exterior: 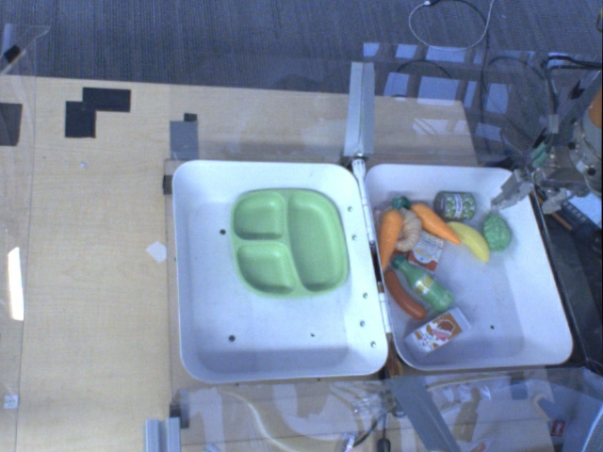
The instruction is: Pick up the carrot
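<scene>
No writing can be read: the small dark can carries a green label and the small carton a red and white print, but both are too small to make out.

The gripper hangs over the upper right corner of the right bin; whether it is spread or pressed together cannot be told at this size. Just below it lies a green leafy vegetable, and beside that, toward the bin's middle, a banana. The carrot lies slantwise well to the gripper's left and a little lower, between the can and the banana, touching a beige knobby piece. A second orange vegetable lies farther left along the bin wall. Lower down are a green bottle, a red sausage and the carton.

The left bin, far from the gripper, holds a green divided plate.
</scene>
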